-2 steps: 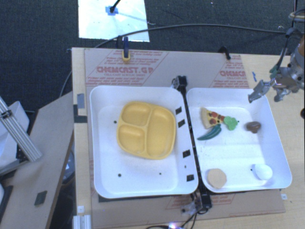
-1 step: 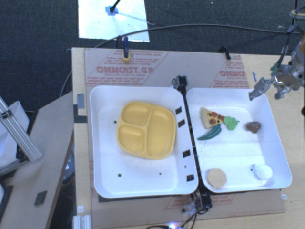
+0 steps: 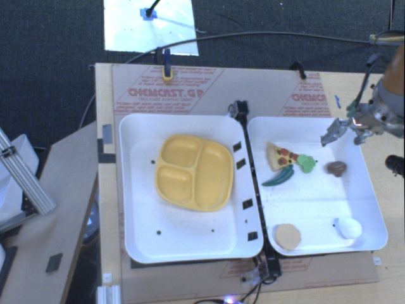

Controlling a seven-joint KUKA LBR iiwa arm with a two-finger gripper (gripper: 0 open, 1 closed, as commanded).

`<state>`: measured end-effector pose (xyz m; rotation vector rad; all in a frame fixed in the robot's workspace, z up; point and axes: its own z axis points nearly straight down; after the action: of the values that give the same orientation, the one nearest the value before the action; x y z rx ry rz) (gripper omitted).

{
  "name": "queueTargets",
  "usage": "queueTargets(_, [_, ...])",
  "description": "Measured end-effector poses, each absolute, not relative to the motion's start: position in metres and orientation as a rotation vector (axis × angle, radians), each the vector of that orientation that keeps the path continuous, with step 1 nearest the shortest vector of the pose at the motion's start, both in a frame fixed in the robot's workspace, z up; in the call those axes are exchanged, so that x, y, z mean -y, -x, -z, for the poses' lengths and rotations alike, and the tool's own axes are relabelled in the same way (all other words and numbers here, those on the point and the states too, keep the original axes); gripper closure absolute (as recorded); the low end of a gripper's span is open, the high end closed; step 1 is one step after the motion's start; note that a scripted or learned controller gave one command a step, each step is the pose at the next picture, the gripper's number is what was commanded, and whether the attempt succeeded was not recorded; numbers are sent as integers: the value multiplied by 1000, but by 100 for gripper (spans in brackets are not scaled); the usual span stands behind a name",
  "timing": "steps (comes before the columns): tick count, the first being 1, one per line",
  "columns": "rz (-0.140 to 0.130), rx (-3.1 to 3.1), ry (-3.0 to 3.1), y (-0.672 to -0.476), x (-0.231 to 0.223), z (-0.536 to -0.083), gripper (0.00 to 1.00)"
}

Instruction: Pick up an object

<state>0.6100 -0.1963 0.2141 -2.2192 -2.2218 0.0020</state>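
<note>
- Camera view: the claw [image 3: 345,132] hangs over the upper right corner of the right bin [image 3: 370,189], its two fingers spread apart with nothing between them.
- In the right bin lie a pizza slice [image 3: 278,156], a green pepper [image 3: 279,177] touching it, a green leafy piece [image 3: 307,163], a brown lump [image 3: 336,168], a tan round cookie [image 3: 288,236] and a white egg [image 3: 348,227].
- A yellow divided plate [image 3: 193,171] sits in the left bin [image 3: 136,189].
</note>
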Motion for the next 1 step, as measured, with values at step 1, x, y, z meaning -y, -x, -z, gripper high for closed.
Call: queueTargets(1, [-1, 2222, 2220, -614, 199, -172, 0])
